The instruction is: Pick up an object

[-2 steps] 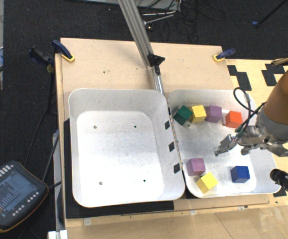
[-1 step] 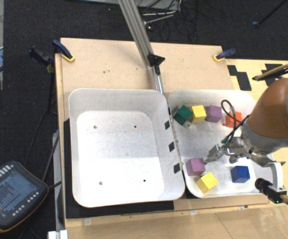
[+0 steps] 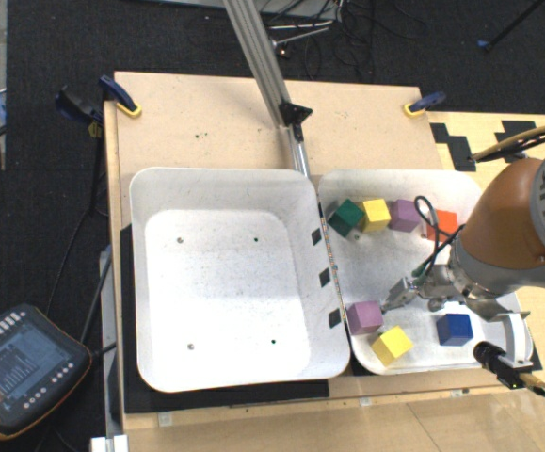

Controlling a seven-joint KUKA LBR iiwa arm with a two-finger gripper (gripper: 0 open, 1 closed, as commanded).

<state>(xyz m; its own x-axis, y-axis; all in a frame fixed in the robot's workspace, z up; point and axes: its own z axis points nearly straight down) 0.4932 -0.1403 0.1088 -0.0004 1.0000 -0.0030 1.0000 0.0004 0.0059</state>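
- The blocks all lie in the right bin [image 3: 484,188], in two loose groups.
- Along the far side sit a green block [image 3: 347,217], a yellow block [image 3: 376,214] just beside it, a purple block [image 3: 404,215] next along, and an orange block [image 3: 444,222] partly hidden behind the arm.
- On the near side lie a second purple block [image 3: 364,316] close to the wall between the bins, a second yellow block [image 3: 392,344] just in front of it, and a blue block [image 3: 455,329] further right.
- The jaws [image 3: 402,295] hang low over the middle of the right bin, between the two groups, pointing left toward the near purple block.
- The metal fingers look slightly spread, with nothing visible between them; how far apart they stand is hard to judge from this angle.
- They are near the purple block, but I cannot tell if they touch it.
- The arm [image 3: 507,229], with its orange band, reaches in from the right and covers the bin's right edge; a black cable [image 3: 427,217] loops off the wrist.
- The left bin [image 3: 140,252] sits against the right one, their rims meeting in the middle.
- Both bins rest on a pale wooden table [image 3: 206,121], with clamps [image 3: 121,97] at its far corners.
- A metal pole [image 3: 258,45] slants in from the top down to where the bins join.
- A handheld controller [image 3: 18,370] lies on the dark floor at the lower left.
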